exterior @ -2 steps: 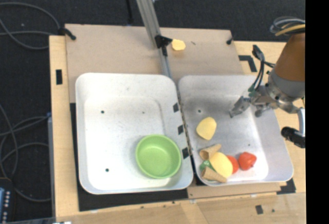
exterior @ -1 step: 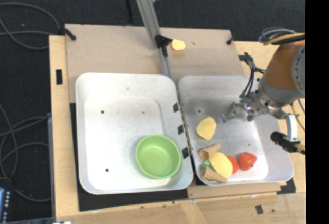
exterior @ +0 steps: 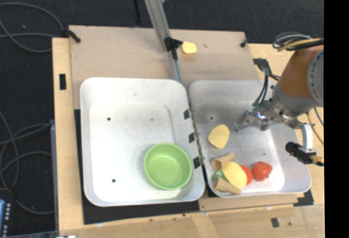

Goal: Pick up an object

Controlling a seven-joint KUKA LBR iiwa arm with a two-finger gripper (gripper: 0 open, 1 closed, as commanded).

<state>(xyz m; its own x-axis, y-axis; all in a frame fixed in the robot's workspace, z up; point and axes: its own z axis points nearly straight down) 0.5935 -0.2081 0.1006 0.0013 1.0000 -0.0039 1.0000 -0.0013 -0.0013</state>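
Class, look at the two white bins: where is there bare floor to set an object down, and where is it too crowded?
Left bin: bare everywhere except its front right corner, where the green bowl sits. Right bin: bare along the back, behind the yellow chip and left of the gripper. Crowded: its front edge, with the lemon, tomato and cone bunched together.

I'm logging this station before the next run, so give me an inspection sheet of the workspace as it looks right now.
Surface: wooden bench bearing two white bins.
Job's things: right bin holds a yellow chip-shaped piece, a lemon, a tomato; left bin holds a green bowl.
Clutter: small yellow piece on the bench behind the bins.
Grippers: gripper over the right bin, holding nothing visible.
Cables: loops on the dark floor.
Surroundings: metal post.
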